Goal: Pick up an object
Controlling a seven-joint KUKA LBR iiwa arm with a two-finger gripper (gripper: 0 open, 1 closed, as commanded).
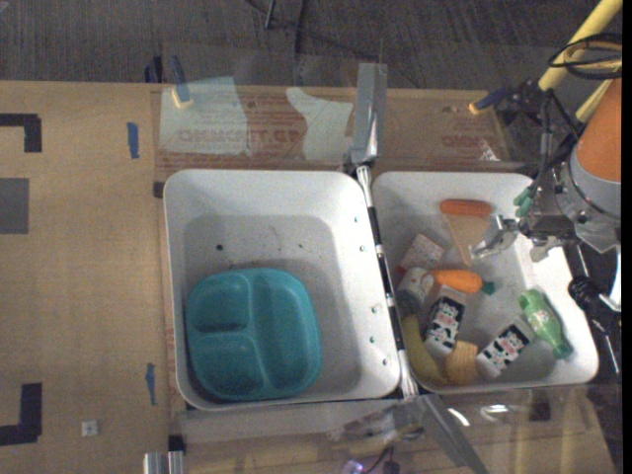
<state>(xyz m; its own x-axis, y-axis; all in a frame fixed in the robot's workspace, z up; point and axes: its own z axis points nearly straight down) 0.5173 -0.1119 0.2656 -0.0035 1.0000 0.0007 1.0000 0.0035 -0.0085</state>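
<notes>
A grey arm with an orange band reaches in from 3 o'clock, its pincer (515, 230) hanging over the right bin (395, 197) on the counter (79, 294); whether it is wide or narrow cannot be told. Below it lie toy foods: a sausage (464, 206) at 12 o'clock, a carrot (458, 280) mid-bin, two cow-print cartons (444, 325) (one upright-looking, one (504, 350) tipped), a banana (420, 352) and a green bottle (544, 321) at 4 o'clock. A teal divided plate (253, 334) rests in the left bin (178, 215).

A tan bench (79, 294) with blue tape marks (133, 139) meets dark grey carpet (118, 18) crossed by a black cable (281, 8).
</notes>
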